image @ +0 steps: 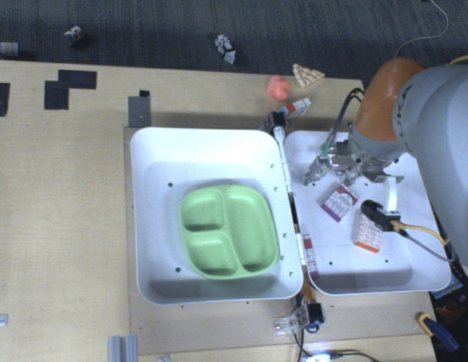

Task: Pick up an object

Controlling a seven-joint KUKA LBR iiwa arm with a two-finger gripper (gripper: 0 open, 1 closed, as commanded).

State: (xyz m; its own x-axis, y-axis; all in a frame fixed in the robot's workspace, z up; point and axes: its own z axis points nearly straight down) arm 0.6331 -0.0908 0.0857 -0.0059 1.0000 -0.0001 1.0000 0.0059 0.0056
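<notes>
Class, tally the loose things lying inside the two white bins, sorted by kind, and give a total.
Green divided tray: 1
Red-and-white packets: 2
Total: 3

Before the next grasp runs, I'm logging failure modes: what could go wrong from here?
1. The gripper is in the right bin beside the red-patterned packet, not over it, so a grasp may come up with nothing.
2. That packet and the orange-and-white packet lie flat, so they are likely hard to pinch.
3. The gripper is close to a bin wall and might strike it.
</notes>
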